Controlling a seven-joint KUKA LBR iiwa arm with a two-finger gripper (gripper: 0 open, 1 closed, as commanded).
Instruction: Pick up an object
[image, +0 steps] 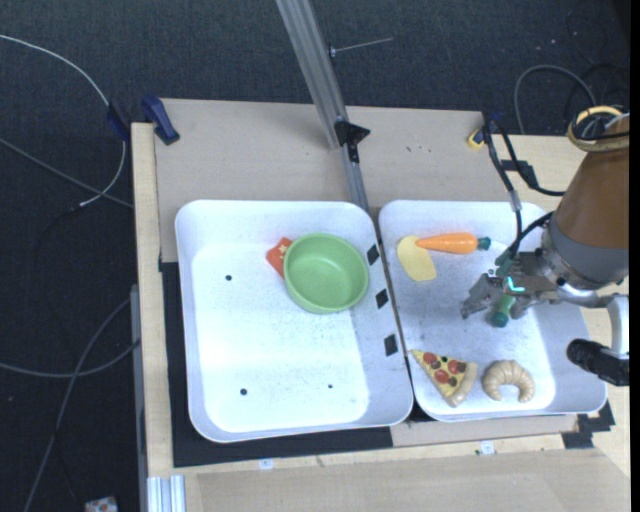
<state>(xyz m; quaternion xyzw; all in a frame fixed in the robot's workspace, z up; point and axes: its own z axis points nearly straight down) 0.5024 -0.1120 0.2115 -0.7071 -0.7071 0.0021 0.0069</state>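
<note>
Gripper (490, 305): over right bin (560, 400); fingers' state cannot be told.
Right bin: carrot (447, 242), yellow piece (417, 260), pizza slice (443, 374), croissant (508, 380).
Left bin (250, 400): green bowl (324, 272).

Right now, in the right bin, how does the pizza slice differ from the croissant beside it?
The pizza slice is a flat yellow wedge with red spots, while the croissant is a plump, curved, plain tan piece. The pizza slice lies nearer the divider between the bins; the croissant lies farther toward the arm's side. The pizza slice looks slightly longer and the croissant rounder. Both are toy foods lying apart along the right bin's near edge.
</note>
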